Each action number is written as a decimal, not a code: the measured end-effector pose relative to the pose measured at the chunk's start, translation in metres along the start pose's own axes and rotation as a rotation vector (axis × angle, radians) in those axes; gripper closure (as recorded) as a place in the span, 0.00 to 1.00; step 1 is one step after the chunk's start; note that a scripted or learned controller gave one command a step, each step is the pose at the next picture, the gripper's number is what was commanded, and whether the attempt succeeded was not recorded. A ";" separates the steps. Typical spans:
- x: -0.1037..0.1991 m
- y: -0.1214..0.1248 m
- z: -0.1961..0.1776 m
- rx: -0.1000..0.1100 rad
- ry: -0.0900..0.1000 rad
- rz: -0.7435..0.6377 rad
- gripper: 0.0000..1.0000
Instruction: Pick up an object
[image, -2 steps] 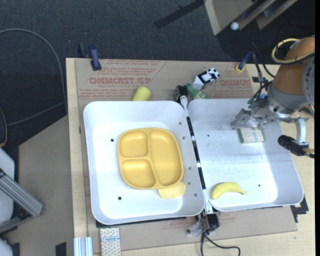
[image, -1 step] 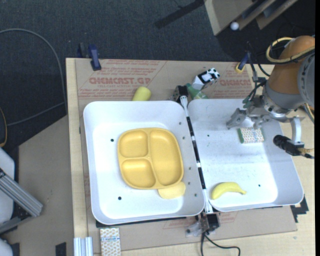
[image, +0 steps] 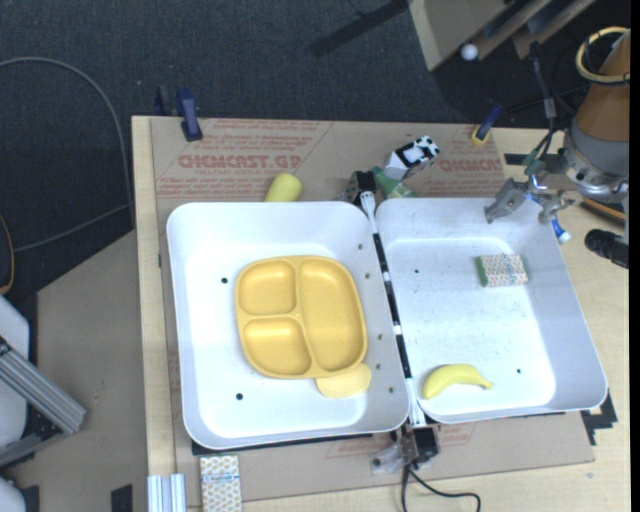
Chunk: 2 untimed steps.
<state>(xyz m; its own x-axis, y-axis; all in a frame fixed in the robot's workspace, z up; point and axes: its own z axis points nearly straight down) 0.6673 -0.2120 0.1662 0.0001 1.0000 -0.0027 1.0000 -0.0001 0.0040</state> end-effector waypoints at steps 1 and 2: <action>-0.004 -0.069 0.054 0.006 0.003 0.000 0.00; 0.014 -0.028 0.076 -0.005 -0.002 -0.001 0.00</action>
